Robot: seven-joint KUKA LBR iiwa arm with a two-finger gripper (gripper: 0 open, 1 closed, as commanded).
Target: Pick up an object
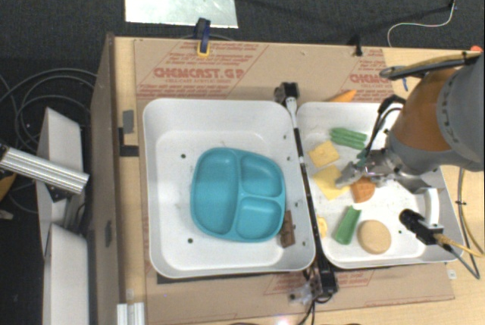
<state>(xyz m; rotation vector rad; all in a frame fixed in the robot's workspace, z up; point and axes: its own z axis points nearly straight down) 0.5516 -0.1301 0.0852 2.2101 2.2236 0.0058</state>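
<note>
Over the right bin (436,254), the gripper (350,176) sits low among the items, at an orange piece (363,191) and a yellow block (329,182); whether it is open or holding anything I cannot tell. Just up-left lies another yellow block (324,154), with a green piece (348,138) above it. Below are a green cylinder (347,225) and a tan round (374,236). Across the divider, the left bin (163,126) holds a blue plate (238,195). Both bins rest on the desk (250,67).
</note>
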